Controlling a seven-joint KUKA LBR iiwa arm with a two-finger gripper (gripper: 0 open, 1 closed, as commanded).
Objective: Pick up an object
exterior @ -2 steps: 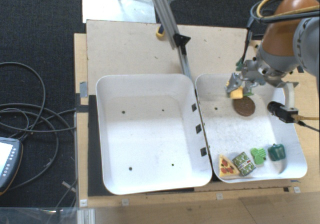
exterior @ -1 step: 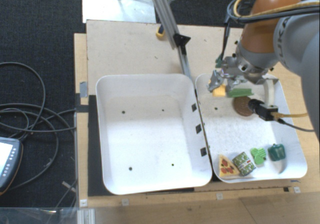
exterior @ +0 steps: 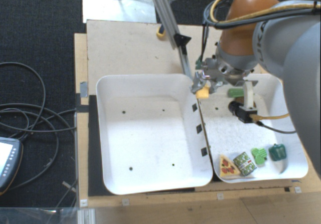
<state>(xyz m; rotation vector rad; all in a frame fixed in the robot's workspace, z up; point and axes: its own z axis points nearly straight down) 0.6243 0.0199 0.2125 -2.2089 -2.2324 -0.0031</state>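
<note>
My gripper (exterior: 201, 87) hangs under the grey and orange wrist, over the top of the divider between the two white bins. It is shut on a small yellow object (exterior: 202, 93), which shows between its fingertips above the divider rim. A green block (exterior: 235, 92) lies in the right bin (exterior: 296, 170) just right of the gripper, partly hidden by the wrist. Along that bin's front edge lie a pizza-slice toy (exterior: 228, 166), a green and red block (exterior: 245, 163), a light green piece (exterior: 259, 155) and a dark green piece (exterior: 277, 152).
The left bin (exterior: 108, 133) stands beside the right one, with black tabs (exterior: 199, 128) down the shared divider. A slanted grey pole (exterior: 165, 10) crosses the back of the bench. A black cable connector (exterior: 242, 111) hangs from the wrist over the right bin.
</note>
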